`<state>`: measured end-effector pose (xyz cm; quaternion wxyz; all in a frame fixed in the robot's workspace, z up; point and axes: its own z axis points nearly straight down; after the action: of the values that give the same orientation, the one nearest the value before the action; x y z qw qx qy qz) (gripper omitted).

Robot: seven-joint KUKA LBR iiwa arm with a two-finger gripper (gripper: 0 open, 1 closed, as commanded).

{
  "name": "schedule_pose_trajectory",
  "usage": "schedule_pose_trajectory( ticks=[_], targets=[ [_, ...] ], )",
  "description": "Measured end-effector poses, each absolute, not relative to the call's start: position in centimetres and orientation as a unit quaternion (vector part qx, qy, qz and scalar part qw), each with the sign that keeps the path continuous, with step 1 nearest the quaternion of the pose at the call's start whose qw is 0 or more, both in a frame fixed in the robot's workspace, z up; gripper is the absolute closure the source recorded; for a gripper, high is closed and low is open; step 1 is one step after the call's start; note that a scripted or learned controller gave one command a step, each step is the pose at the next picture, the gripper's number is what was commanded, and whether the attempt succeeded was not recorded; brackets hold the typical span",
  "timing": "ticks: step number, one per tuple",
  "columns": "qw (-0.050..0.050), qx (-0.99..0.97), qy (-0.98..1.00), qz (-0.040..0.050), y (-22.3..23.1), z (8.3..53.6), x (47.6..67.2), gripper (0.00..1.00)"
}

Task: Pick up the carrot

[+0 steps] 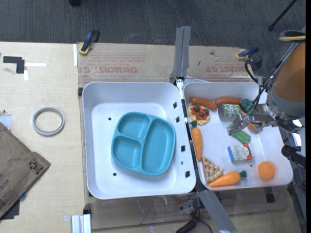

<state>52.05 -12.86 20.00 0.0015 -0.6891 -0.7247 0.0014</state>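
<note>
In the right bin (286,178), the gripper (239,126) is seen hanging low over the clutter, reached in from the right, with the arm (291,76) above it. Its dark fingers are blurred against the toys beneath, so whether the claw is wide or narrow cannot be told, and nothing can be said to be held.

Two carrot-like toys are seen. One carrot (226,179) lies at the bin's near edge, pointing left, its green top to the right, touching a sandwich (211,169). A second, plain orange carrot (197,142) lies lengthwise against the left wall, just below a pizza slice (199,113). Both are well apart from the gripper, which sits nearer a can (229,111) and a small carton (239,153).

The step in hand is judged to be the approach. It would best be done by lifting clear of the clutter first, then coming down on the near carrot across its thick middle, jaws set crosswise to its length, so the sandwich and an orange ball (266,170) are not caught. The left bin (97,144) holds a blue plate (144,143).
</note>
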Motion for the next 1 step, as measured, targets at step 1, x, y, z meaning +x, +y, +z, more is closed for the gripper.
schedule_pose_trajectory(
  ticks=[1],
  targets=[
    [0.001,-0.713,-0.701,0.0014,-4.49,19.05,47.72,0.00]
  ],
)
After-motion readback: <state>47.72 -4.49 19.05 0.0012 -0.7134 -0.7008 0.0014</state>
